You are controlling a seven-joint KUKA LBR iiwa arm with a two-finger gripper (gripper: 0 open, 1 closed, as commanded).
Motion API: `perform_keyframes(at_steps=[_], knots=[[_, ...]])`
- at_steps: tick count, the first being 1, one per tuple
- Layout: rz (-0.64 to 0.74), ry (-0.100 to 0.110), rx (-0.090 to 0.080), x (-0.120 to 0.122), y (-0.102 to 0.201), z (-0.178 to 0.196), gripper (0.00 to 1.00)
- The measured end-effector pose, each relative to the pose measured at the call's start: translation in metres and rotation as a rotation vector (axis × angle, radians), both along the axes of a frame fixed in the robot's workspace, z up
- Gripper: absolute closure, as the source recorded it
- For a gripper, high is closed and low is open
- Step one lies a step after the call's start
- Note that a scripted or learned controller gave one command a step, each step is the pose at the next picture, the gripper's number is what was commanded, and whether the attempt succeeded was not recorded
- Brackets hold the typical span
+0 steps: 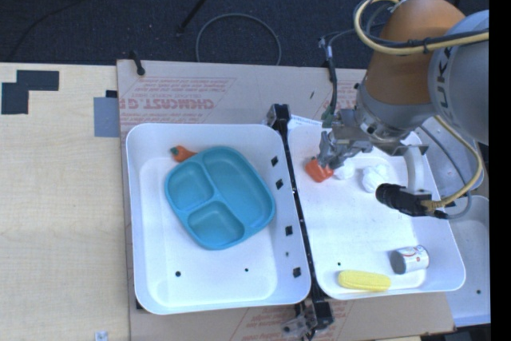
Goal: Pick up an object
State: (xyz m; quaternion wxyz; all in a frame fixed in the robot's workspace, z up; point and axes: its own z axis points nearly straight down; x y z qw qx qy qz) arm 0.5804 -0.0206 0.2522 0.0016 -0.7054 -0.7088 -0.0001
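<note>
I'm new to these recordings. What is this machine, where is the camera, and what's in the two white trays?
This is one robot arm, grey with an orange band, reaching in from the right. A single fixed camera looks down at a slant on a bench with two shallow white bins. The left bin holds a blue divided plate with a small orange piece at its upper edge. The right bin holds an orange-red item, a white object, a yellow corn cob and a small grey and white can. The arm's hand is lowered beside the orange-red item; I cannot tell whether it grips anything.
</note>
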Motion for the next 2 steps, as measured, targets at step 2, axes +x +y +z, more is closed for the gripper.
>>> perform_keyframes(at_steps=[2], knots=[[-0.001,0.002,-0.001,0.020,0.111,-0.033,1.00]])
